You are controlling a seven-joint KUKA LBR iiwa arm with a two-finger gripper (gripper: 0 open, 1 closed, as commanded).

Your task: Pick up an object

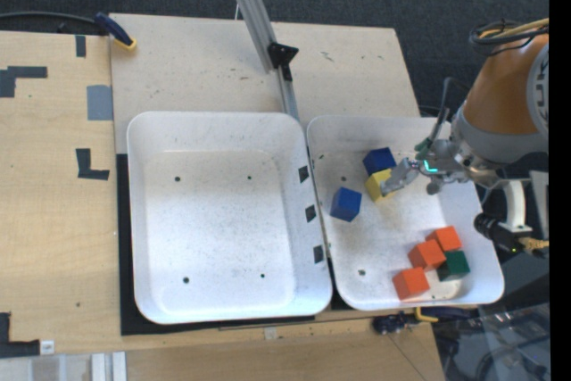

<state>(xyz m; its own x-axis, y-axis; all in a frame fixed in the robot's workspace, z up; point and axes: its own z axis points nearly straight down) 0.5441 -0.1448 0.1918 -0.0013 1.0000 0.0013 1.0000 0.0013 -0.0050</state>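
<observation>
You are looking at the approach step of the pick: the pincer [399, 178] is reaching in from the right over the right bin [357, 277] and its tip is sitting at the yellow block [376, 184]. I am judging that nothing is lifted yet, because the block is lying low on the bin floor. Whether the pincer is wide, narrow or already closing on the block, I cannot tell; its tip is small and blurred here.

The yellow block is lying in the upper middle part of the right bin, touching or almost touching the blue block [379, 161] just behind it. A second blue cube [346, 203] is lying near, to the lower left, and is apart from it. In the lower right corner of the same bin, well apart, two orange blocks [428, 253] and a third one [410, 283], a green block [458, 263] and a pale block [446, 286] are crowding together. The left bin [143, 138] is standing beside on the surface [53, 192].

The yellow block is looking roughly cubic, so I am not finding a clear long axis; its faces are turned a little against the bin walls.

For the next move, you are needing a closing that catches only the yellow block, then a straight lift. The blue neighbour is the risk: it may be blocking one side or coming up together.
</observation>
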